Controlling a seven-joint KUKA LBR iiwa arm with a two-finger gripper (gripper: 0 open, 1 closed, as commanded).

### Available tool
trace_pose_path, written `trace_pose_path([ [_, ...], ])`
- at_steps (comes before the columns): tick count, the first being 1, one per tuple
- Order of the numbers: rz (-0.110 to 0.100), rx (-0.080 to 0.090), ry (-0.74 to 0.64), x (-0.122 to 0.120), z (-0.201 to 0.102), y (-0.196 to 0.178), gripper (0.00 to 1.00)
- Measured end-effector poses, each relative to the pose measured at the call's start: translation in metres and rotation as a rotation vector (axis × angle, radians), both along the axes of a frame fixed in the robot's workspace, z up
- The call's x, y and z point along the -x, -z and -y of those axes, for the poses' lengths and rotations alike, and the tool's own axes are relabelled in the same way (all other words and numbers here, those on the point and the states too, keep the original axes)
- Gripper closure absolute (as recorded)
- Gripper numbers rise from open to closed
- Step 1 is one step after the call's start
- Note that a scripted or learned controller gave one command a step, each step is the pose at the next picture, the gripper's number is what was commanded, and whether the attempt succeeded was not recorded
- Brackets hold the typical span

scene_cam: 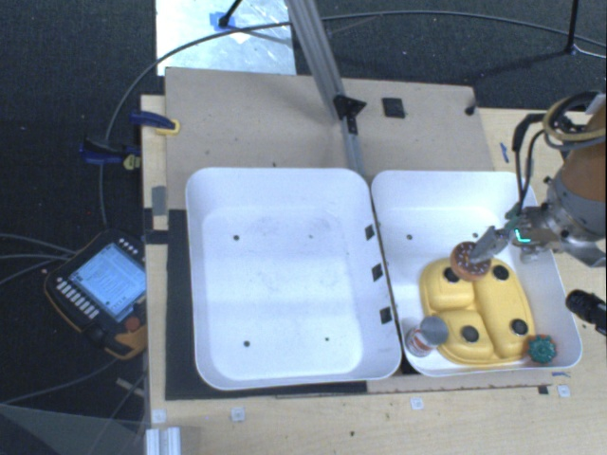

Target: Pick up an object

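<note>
The right bin (427,197) holds a large yellow moulded piece (479,309) with dark spots near its front. A brown ring-shaped object (467,261) lies on the yellow piece's back left part. A small jar with a grey lid (427,333) rests against its front left side. At the bin's front right corner sits a small teal object (542,350). My gripper (489,244) reaches in from the right, slanting down to the left. Its tip is right at the upper right edge of the brown ring. I see nothing held in it.
The left bin (280,278) stands beside the right one, with black clips along the shared wall. A grey pole (322,55) slants over the back of the bench. A teach pendant (100,287) lies off the bench at the left.
</note>
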State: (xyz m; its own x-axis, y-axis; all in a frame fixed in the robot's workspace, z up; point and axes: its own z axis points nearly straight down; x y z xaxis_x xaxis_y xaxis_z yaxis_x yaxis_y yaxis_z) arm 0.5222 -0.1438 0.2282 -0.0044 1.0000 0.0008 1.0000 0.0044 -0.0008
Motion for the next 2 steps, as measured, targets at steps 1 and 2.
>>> trace_pose_path([
  [1,0.002,0.000,0.000,0.000,0.000,-0.001,0.00],
  [2,-0.003,0.000,0.003,0.003,-0.007,0.060,0.00],
])
